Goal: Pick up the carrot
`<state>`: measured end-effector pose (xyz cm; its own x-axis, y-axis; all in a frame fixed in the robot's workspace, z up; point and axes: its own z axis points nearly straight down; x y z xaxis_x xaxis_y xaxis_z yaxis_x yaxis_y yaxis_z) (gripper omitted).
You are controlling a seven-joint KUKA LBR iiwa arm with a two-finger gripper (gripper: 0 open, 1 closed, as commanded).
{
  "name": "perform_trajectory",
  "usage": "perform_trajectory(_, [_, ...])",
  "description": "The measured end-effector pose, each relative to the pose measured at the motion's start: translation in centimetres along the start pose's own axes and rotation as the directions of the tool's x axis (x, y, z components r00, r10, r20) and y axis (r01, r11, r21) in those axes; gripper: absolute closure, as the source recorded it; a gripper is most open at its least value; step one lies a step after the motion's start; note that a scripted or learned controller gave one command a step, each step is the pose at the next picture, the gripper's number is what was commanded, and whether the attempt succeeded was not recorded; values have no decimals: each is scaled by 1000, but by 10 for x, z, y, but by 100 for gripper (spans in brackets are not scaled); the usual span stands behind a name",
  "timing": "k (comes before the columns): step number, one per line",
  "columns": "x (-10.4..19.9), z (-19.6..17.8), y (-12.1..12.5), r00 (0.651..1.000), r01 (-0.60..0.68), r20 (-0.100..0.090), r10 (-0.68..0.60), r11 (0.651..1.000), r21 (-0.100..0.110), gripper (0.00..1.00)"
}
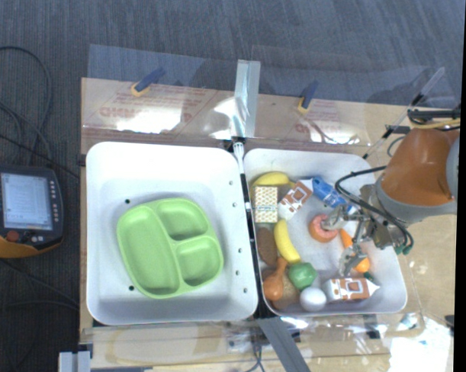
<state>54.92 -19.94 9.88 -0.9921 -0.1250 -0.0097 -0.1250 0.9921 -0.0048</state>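
The carrot (359, 264) is a small orange piece with a green tip. It lies in the right part of the right bin (393, 298), just above a small carton (348, 289). My gripper (355, 240) reaches in from the right and hangs directly over the carrot, its dark metal parts covering the carrot's upper end. An orange sliver (345, 239) shows beside the gripper's left side; I cannot tell whether it belongs to the carrot. The arm's orange band (420, 169) sits above the bin's right rim.
The right bin is crowded: an orange ring (321, 228), a blue item (325, 192), a banana (286, 240), boxes (266, 203), a green ball (301, 275), a white egg (313, 299) and a brown piece (275, 286). The left bin (102, 215) holds a green divided plate (170, 246).
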Motion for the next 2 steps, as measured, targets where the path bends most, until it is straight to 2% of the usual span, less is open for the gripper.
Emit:
perform_trajectory(1, [-5, -13, 1, 1000, 2, 13, -2, 1000, 6, 100])
perform_trajectory(2, [-62, -99, 61, 995, -98, 0, 98, 995, -3, 100])
